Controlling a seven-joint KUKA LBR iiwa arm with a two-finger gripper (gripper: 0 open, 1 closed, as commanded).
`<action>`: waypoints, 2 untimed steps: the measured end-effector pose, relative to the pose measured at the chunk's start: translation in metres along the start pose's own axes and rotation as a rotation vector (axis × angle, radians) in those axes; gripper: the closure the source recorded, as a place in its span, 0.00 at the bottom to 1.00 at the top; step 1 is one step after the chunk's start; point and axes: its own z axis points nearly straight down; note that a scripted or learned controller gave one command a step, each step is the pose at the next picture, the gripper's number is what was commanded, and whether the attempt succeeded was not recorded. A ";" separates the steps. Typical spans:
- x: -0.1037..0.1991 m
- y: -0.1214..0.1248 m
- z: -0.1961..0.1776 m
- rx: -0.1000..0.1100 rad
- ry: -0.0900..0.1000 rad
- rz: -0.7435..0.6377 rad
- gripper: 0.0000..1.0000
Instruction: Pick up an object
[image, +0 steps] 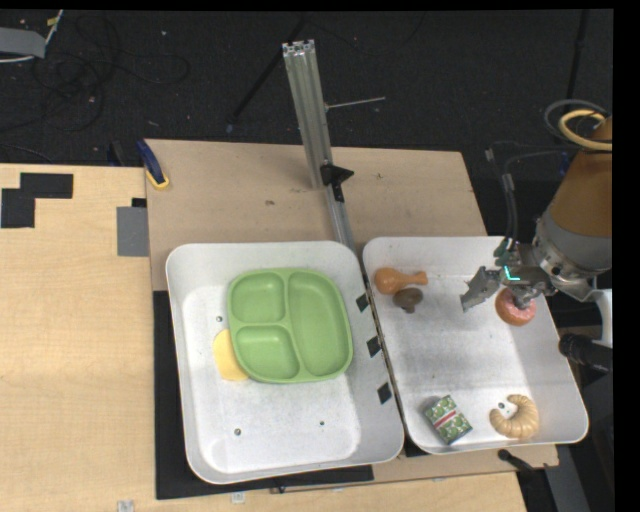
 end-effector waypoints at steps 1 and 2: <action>0.000 0.001 -0.002 -0.004 -0.001 0.000 0.00; 0.002 -0.006 0.061 0.003 0.001 0.000 0.00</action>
